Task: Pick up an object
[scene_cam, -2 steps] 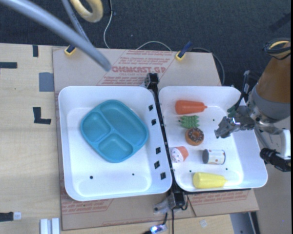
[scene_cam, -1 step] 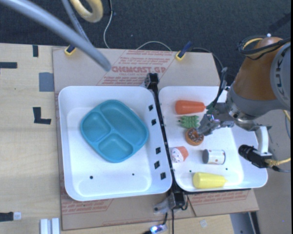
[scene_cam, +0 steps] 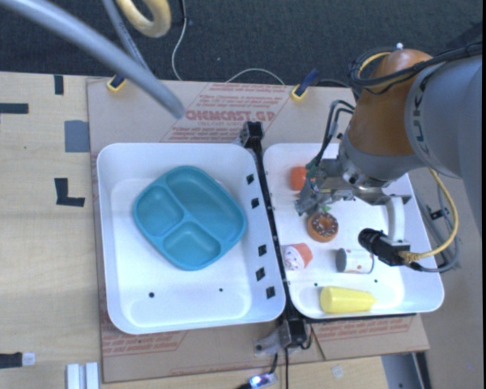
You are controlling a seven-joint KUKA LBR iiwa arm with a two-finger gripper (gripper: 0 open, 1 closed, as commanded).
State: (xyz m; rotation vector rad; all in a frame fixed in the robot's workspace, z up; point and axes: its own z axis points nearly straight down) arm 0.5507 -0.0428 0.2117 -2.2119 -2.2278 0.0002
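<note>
Yellow plastic, a blunt cone (scene_cam: 346, 300), lies nearest, below the claw (scene_cam: 314, 201) at the right bin's (scene_cam: 421, 302) front edge. Closer in sit a small white-and-orange cup (scene_cam: 296, 255) and a white cylinder (scene_cam: 354, 261). Directly under the claw rests a brown round thing (scene_cam: 322, 227), probably the target, since the arm hangs over it. I cannot tell how wide the claw stands, nor whether it touches anything. An orange block (scene_cam: 298, 177) lies just beyond; the blue tray (scene_cam: 189, 216) sits well apart, in the left bin (scene_cam: 117, 217).
</note>
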